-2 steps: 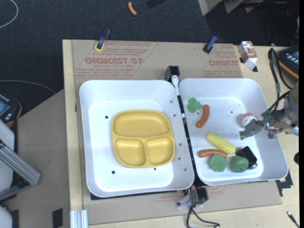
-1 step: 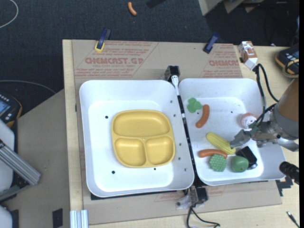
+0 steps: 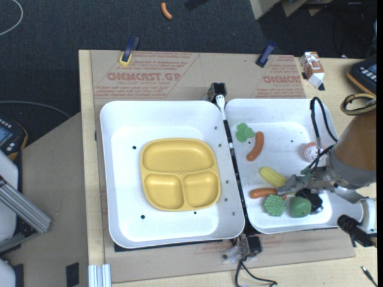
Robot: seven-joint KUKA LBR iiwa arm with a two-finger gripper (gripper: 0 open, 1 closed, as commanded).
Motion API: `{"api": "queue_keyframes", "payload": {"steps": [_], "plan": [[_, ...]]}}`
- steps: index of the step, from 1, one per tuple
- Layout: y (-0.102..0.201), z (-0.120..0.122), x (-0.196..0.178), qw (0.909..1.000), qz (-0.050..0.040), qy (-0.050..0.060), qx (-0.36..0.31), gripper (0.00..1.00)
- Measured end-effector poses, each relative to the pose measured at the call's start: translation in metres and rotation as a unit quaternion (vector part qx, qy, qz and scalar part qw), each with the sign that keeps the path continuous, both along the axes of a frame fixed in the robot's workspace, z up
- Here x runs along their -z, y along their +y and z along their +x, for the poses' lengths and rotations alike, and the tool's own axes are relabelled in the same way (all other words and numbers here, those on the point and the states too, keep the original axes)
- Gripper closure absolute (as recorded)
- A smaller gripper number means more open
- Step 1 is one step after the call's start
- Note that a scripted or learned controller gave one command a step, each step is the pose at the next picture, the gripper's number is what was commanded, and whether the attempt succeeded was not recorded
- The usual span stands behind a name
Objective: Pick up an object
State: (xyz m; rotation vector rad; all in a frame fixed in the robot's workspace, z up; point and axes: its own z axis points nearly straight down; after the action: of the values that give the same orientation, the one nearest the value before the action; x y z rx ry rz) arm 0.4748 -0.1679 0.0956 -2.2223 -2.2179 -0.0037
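A green ball-like toy [image 3: 300, 207] with no clear long axis lies near the right bin's [image 3: 281, 109] front edge, directly beneath the gripper [image 3: 297, 188]; I cannot tell how the jaws stand. Just beside it are a bumpy green toy [image 3: 274, 205], a small sausage [image 3: 262, 192] lying crosswise and a corn cob [image 3: 273, 176]. The left bin [image 3: 119, 124] holds a yellow divided plate [image 3: 179, 173], on a cardboard-covered bench [image 3: 179, 70].

red print on the brown board [image 3: 179, 70] behind the bins reads "chemcast gp", repeated partly at upper right.
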Motion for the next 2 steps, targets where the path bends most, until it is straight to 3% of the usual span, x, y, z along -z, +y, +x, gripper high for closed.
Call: {"api": "queue_keyframes", "payload": {"steps": [1,2], "plan": [[-0.0002,0.006,0.0054,1.0,-0.0021,-0.008,0.0,0.0],[-0.0008,0.0049,-0.0036,1.0,-0.0037,-0.007,0.0,1.0]]}}
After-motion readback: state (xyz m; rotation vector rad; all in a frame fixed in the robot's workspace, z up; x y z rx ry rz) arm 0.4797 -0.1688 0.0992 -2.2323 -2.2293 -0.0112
